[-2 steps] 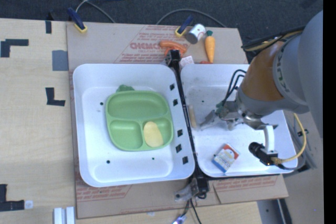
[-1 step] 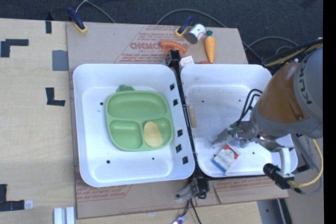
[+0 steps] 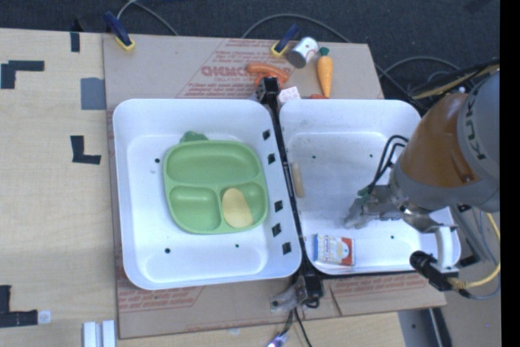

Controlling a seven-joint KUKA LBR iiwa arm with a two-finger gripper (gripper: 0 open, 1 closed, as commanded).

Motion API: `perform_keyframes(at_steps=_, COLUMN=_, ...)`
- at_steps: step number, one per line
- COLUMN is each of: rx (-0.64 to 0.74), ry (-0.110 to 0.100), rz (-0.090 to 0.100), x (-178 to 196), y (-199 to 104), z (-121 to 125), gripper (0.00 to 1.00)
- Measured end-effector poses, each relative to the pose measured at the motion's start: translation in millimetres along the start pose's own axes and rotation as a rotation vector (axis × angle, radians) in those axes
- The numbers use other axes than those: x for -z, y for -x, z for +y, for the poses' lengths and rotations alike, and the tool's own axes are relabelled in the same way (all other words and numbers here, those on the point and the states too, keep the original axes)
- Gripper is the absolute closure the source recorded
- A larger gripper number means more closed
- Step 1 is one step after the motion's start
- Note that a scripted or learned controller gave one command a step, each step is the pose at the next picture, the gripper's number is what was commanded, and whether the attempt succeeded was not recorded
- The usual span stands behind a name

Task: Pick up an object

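The gripper (image 3: 357, 214) hangs low in the right bin (image 3: 341, 114), fingers narrow and holding nothing; the carton (image 3: 334, 249) at the front edge seems the next target.

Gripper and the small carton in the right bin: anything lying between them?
No. In the camera view, just bare white bin floor separates the gripper from the small carton, which lies below-left of it against the bin's near wall.

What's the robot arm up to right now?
Gripper low in right bin, nothing seen held. Small carton lies by the near wall. Nothing blocking.
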State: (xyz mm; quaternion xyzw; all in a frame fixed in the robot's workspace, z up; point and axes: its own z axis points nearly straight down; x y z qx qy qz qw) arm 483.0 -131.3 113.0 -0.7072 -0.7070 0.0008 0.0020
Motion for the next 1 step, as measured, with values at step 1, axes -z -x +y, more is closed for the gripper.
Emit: perform_keyframes(at_steps=1, rx=0.0, ry=0.004, rz=-0.003, x=82.2, y=32.2, z=28.2, gripper=1.0)
